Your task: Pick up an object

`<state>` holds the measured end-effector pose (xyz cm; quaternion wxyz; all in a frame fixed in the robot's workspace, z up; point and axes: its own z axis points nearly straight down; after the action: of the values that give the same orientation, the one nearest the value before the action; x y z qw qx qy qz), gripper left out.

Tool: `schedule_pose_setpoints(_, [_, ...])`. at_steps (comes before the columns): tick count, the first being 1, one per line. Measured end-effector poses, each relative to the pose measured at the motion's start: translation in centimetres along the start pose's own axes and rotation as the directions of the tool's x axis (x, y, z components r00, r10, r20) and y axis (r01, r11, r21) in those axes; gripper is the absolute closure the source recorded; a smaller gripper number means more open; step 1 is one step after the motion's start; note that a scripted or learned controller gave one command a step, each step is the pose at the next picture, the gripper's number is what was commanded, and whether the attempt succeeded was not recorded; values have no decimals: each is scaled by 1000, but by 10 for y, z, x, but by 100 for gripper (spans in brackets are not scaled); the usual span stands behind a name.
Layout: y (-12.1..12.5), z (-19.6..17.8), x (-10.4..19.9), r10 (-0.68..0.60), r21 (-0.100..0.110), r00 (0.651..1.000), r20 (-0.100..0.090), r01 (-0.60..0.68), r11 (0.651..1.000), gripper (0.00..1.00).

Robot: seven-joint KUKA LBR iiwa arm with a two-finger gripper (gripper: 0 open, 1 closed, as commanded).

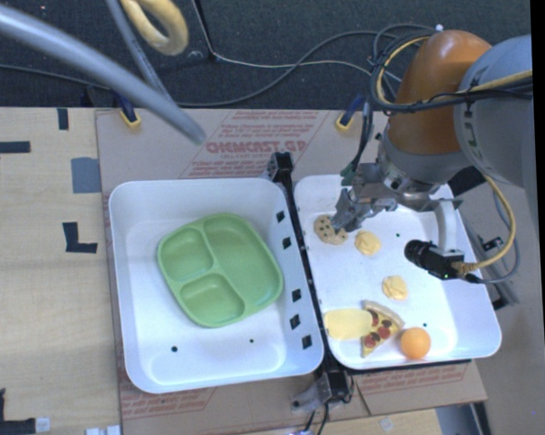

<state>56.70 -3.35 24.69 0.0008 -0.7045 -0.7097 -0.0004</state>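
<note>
Hand: dark metal, slim, reaching down into the right bin from the grey arm with its glossy orange band; its tips sit at the cookie's right edge, and how far apart they stand cannot be told.
Cookie: small, round, flat, tan with dark chips; it lies on the bin floor just left of the hand's tips, touching or nearly so, not visibly gripped.
Right bin: shallow, smooth white plastic with rounded corners; the hand is over its upper left part.
Pale yellow pieces: one rounded lump just right of and below the hand, a second one further down.
Yellow slab: flat, soft-edged, well below the hand.
Pizza slice: wedge-shaped, red and tan, touching the slab's right side.
Orange: small smooth ball, just right of the pizza slice, near the bin's lower edge.
Left bin: same white plastic, to the hand's left across the black divider.
Green tray: matte, rounded rectangle with three compartments, lying tilted in the left bin, well apart from the hand.
Desk: pale wood-grain surface with brown cardboard under both bins.
</note>
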Motion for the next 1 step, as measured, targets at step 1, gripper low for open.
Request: schedule_pose_setpoints(1, [6,-4,56,0,0,1000,0,0,1000,100])
